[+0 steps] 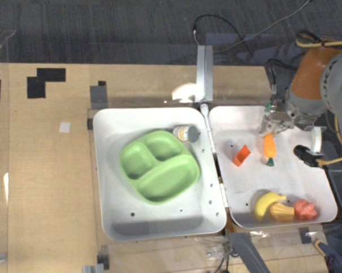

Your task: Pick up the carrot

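- Two white bins sat side by side on the desk (42,167) in the camera view; the left bin (112,220) held a green divided plate (158,166) with a small jar (185,133) at its upper edge, and the right bin (309,183) held the toys.
- The carrot (269,147) lay in the upper middle of the right bin, orange body upward in the view and green tip downward, with an orange block (241,155) near it on the left and a banana (267,203) well apart at the bottom.
- The pincer (275,124) hung just above the carrot's top end in the view, close to or touching it; whether it was spread or pressed together could not be told, and the carrot was not seen between its tips.
- Judged risk: the pincer appeared set over one end, not the middle, so a closing could clip the end and let the smooth carrot tip out or roll aside.
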